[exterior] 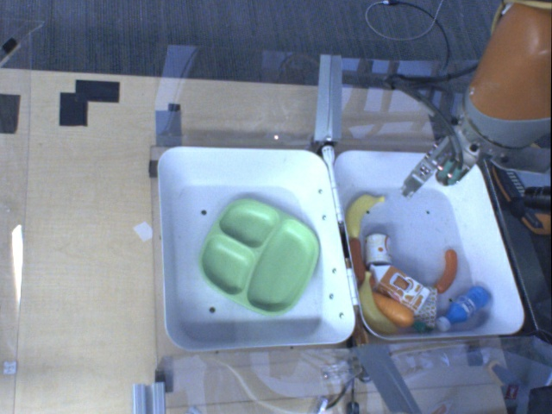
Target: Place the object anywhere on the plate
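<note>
Toys (405, 296) sit heaped at right bin's (496, 231) near edge, plate (260, 255) bare in left bin (185, 197); tool (427, 177) hovers over far-right corner holding nothing, finger spread unclear, so pick step: descend on one toy.

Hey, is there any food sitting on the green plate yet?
No. The green plate lies bare in the left bin; its three compartments show plain green.
</note>
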You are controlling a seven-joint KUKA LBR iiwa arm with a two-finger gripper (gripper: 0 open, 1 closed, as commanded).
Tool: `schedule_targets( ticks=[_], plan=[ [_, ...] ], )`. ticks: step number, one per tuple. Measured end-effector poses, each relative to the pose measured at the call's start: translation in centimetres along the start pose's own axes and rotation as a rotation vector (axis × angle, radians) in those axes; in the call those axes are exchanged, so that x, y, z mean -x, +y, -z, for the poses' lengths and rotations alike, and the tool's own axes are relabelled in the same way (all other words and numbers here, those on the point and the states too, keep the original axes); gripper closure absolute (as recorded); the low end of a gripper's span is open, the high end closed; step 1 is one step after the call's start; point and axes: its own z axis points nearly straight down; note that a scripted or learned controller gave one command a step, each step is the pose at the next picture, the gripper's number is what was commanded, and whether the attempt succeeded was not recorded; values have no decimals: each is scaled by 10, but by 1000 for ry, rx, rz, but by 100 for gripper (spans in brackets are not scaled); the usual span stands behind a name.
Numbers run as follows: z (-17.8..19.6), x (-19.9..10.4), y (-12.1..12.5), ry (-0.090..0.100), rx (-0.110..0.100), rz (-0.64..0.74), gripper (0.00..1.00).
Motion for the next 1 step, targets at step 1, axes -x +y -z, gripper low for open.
schedule_targets(
  ticks=[1],
  plan=[
    [33, -13, 21, 0, 1, -20, 100]
  ],
)
